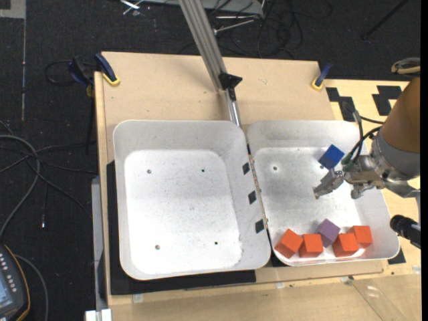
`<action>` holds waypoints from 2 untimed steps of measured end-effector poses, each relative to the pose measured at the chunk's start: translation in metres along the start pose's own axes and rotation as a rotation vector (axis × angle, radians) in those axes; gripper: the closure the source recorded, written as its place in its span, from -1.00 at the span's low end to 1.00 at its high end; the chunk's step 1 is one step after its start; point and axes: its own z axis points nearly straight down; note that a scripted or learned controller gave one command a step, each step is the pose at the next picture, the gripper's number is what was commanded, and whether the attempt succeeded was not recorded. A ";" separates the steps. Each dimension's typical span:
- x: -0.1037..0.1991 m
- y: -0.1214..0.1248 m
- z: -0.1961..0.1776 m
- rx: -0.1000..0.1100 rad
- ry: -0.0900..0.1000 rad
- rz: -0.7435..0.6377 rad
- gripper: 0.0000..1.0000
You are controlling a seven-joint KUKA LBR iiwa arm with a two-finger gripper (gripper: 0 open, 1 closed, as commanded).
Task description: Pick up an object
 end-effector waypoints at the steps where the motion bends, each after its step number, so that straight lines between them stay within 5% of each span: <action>1: -0.037 0.079 0.043 -0.001 -0.003 -0.002 -1.00; 2: -0.079 0.125 0.138 0.004 -0.002 0.000 -1.00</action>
